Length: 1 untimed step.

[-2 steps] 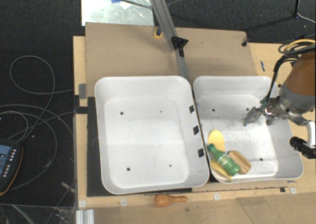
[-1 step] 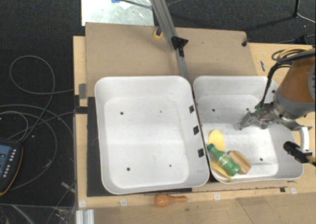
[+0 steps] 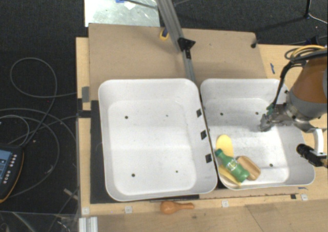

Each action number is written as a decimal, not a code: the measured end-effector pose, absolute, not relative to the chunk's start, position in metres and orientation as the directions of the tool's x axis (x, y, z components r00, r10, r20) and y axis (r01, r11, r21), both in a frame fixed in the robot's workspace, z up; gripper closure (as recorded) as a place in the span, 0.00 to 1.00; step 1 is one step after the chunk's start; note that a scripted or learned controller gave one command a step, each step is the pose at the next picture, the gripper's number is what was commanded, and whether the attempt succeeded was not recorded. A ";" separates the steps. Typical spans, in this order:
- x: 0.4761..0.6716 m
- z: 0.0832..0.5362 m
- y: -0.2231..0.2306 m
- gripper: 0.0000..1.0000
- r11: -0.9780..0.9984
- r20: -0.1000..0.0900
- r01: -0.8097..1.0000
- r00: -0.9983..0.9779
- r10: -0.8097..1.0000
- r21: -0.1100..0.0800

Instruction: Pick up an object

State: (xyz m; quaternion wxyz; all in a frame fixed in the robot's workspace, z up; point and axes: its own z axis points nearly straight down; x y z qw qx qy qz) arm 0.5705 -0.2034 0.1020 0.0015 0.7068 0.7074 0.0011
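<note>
In the right bin (image 3: 241,104), near its front left corner, lie a green bottle (image 3: 231,165), a yellow banana-shaped piece (image 3: 225,145) and a tan bun-like object (image 3: 250,166), all bunched together. My gripper (image 3: 267,122) hangs low over the right side of that bin, behind and to the right of the pile and apart from it. Nothing shows in its grasp. The orange band (image 3: 310,85) and grey wrist rise above it at the right edge.
The left bin (image 3: 148,100) adjoins the right one. A grey pole (image 3: 171,18) slants down to the bins' shared rim. A small orange-brown pear-shaped object (image 3: 175,206) lies on the bench in front of the bins. Cables (image 3: 31,123) lie on the floor at left.
</note>
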 end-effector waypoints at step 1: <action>0.569 0.162 -0.213 1.00 0.000 -0.003 1.000 0.000 1.000 0.008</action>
